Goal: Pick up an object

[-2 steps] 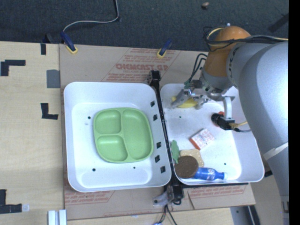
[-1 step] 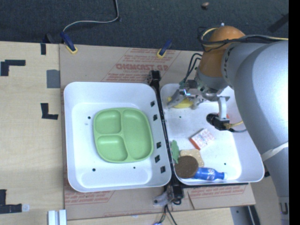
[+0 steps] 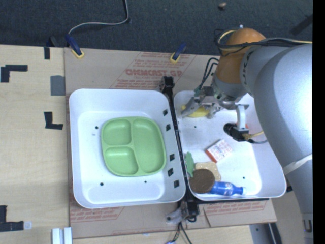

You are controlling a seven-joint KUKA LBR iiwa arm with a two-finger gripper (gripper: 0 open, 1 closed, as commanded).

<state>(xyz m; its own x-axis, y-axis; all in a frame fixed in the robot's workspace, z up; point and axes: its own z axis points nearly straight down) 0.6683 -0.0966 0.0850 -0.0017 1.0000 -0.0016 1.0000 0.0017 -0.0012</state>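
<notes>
— Where the cardboard (image 3: 147, 70) reads "CHEMCAST", what lies below?
— The gripper (image 3: 203, 105), grip unclear, over something yellow (image 3: 199, 114) at the right bin's (image 3: 264, 179) eleven o'clock; green plate (image 3: 133, 146) left.

cardboard-covered bench (image 3: 127, 70), two white bins (image 3: 84, 151) side by side

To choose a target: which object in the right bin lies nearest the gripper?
The yellow object, at the gripper; the red-and-white packet, brown disc and blue bottle lie farther.
</notes>
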